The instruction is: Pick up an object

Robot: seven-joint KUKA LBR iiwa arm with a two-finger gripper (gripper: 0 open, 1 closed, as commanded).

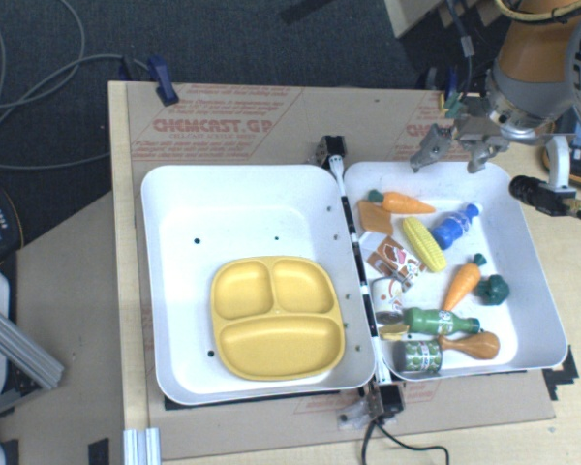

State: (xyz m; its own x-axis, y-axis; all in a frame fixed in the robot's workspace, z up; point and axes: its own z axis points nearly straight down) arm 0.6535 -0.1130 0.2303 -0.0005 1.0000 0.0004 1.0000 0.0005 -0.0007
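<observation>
We found the gripper (pixel 459 149) hanging above the far rim of the right bin (pixel 537 289), its two fingers spread apart with nothing between them. Every candidate lay nearer the camera than the tool, inside that bin and well apart from the fingers. The closest was a small carrot (pixel 407 202), lying with its long axis roughly across the bin, its green top toward the divider. Just beyond it sat a blue bottle (pixel 456 227), tilted with its cap toward the far right, and a corn cob (pixel 422 243) running diagonally beside it. A second carrot (pixel 462 283), a green bottle (pixel 438 322) and a tin can (pixel 420 357) crowded the near end (probably harder to isolate). We judged that the coming move turned on descending toward the camera side, with the fingers straddling the chosen object's narrow width. The left bin (pixel 174 211) held a yellow divided plate (pixel 276 318).
</observation>
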